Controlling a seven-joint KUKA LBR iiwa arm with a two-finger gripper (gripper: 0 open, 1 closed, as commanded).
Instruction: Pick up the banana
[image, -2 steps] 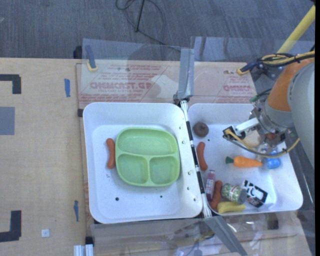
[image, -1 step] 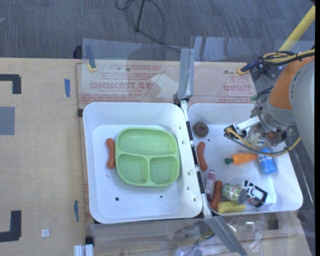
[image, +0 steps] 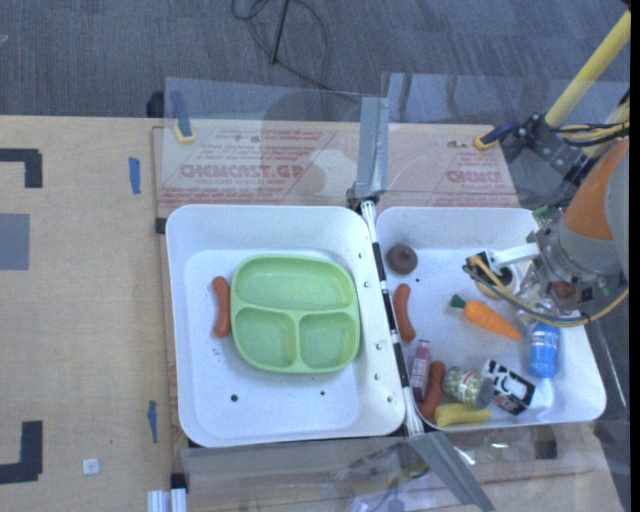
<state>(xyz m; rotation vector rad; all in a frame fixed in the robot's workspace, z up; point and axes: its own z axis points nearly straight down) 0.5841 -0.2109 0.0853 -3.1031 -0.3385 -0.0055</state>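
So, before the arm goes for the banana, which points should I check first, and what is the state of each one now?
1. Target found: ok. The small yellow banana lies at the near edge of the right white bin.
2. Gripper position: not ok. It is over the far right part of that bin, near the orange carrot, apart from the banana.
3. Finger opening: cannot tell.
4. Free space around the banana: not ok. A green can and a reddish-brown sausage lie close beside it.
5. Nothing held: cannot tell.
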